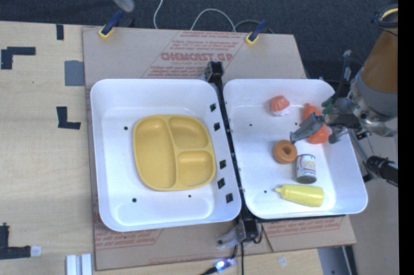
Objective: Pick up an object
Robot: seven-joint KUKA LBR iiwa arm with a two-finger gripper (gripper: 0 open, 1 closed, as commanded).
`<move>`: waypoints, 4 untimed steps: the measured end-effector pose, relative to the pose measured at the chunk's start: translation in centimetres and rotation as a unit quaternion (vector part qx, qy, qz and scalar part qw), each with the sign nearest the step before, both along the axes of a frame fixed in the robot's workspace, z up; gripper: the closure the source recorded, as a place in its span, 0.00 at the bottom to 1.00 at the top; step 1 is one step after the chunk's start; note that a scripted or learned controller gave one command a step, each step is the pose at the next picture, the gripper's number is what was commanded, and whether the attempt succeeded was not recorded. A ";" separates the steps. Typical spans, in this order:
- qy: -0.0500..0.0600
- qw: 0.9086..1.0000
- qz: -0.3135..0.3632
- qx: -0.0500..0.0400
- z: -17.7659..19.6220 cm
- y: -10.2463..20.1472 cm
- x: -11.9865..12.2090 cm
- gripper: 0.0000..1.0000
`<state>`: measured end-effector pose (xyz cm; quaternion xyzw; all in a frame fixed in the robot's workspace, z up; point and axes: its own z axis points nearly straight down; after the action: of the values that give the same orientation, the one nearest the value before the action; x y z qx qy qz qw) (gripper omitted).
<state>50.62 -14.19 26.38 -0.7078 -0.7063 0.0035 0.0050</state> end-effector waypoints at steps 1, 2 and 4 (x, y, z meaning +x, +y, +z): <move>-0.005 1.000 0.002 -0.001 0.5 0.0 0.2 0.00; -0.002 1.000 0.001 -0.001 -5.6 -0.6 0.1 0.00; -0.014 1.000 0.003 -0.002 -15.0 -1.0 0.5 0.00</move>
<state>51.10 -15.18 11.37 -0.7060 -0.7082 -0.0048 -0.0059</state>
